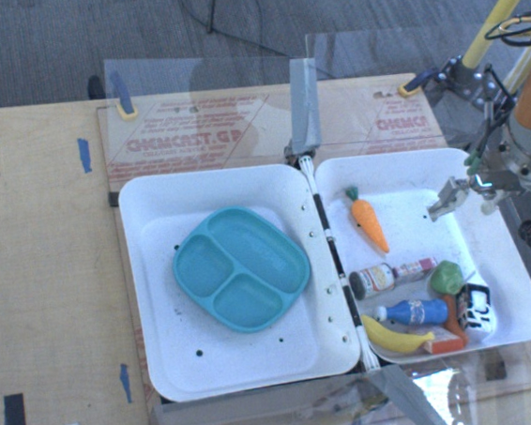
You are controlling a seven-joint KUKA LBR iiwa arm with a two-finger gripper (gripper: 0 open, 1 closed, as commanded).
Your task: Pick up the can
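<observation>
A red-orange cylinder that looks like the can (453, 321) lies in the near right corner of the right bin (403, 172). It is wedged between a blue bottle (418, 312) and a black-and-white object (478, 308), and is partly hidden by them. My gripper (445, 197) hangs over the right side of that bin, well behind the can. It is open with nothing between its fingers.
The right bin also holds a carrot (369, 223), a brown bottle with a pink end (390, 276), a green lump (447, 277) and a banana (394, 337). A teal divided plate (241, 268) lies in the left bin (149, 266).
</observation>
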